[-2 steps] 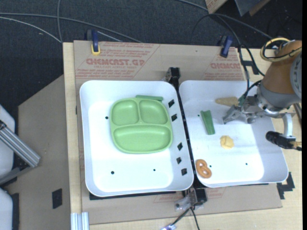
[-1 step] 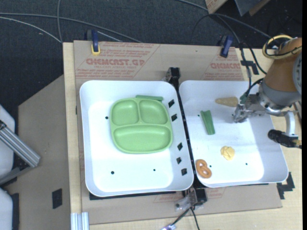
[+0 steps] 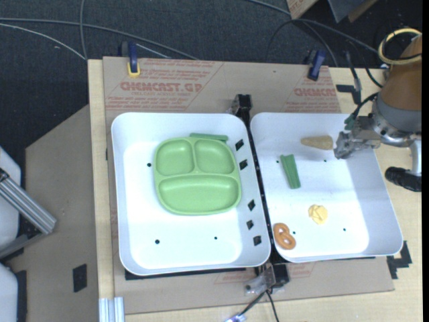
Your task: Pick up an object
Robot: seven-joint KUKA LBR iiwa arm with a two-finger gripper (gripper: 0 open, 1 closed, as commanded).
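While the arm (image 3: 401,96) reaches in from the right, low over the far right part of the right bin (image 3: 372,200), its gripper (image 3: 344,146) hangs just beside a pale tan piece (image 3: 317,141). That piece lies near the bin's far wall with its long axis running left to right, its narrower tip pointing left and its blunt end toward the gripper. Whether the fingers touch it, or how they are set, cannot be told at this slant.

Near the middle of the same bin lies a green stick (image 3: 290,171), its long axis running from far to near and leaning slightly rightward toward the near end. Closer to the near wall sits a small yellow lump (image 3: 318,213), and an orange pretzel (image 3: 284,236) rests in the near left corner.

The left bin (image 3: 134,180) holds a green divided plate (image 3: 197,176) lying flat, two small compartments on its far side and one long one nearer. Both bins sit side by side on the tan surface (image 3: 100,146).
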